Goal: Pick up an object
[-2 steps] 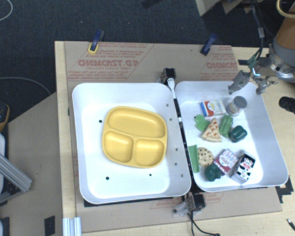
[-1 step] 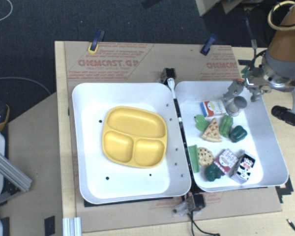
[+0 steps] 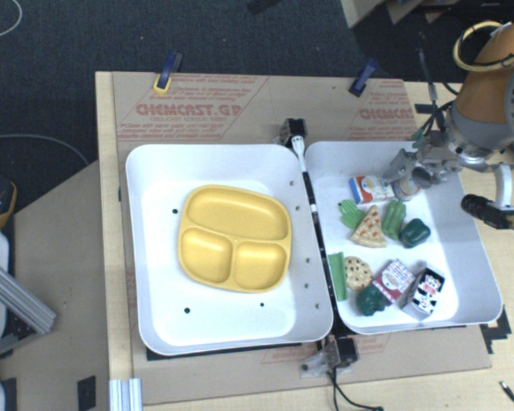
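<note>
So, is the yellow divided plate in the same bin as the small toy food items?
No, the yellow divided plate lies alone in the left bin, while the toy food items lie in the right bin.

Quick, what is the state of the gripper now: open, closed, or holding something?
Gripper: cannot be told. It is low in the right bin, at the red and white carton.

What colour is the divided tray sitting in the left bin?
Yellow. The divided tray in the left bin shows plainly in the camera view.
</note>
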Available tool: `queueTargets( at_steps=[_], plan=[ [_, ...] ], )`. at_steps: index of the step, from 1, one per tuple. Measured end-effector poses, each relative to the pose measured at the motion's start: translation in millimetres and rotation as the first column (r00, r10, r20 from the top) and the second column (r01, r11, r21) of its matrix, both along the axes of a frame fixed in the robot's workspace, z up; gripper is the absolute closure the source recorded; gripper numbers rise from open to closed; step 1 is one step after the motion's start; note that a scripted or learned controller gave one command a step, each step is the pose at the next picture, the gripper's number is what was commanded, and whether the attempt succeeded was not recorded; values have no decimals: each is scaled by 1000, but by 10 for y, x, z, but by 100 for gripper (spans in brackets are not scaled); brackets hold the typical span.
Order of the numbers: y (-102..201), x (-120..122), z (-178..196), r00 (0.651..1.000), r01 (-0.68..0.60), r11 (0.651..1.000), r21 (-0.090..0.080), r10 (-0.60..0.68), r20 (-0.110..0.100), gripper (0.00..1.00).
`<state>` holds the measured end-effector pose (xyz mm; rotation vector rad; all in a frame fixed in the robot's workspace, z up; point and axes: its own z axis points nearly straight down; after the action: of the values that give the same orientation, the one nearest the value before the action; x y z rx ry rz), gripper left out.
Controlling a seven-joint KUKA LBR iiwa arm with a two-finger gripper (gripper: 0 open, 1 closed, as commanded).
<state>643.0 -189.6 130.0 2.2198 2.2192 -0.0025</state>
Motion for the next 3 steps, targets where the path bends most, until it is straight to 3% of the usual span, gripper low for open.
queueTargets(
  at_steps=[1,2,3],
  plan=[
    [4,19,-434,1000,0,1000,4,0,1,0],
    [-5,49,-276,1000,-2,1000,-1,2,13,100],
    [23,55,159,1000,-1,1000,1,1,4,100]
  ],
)
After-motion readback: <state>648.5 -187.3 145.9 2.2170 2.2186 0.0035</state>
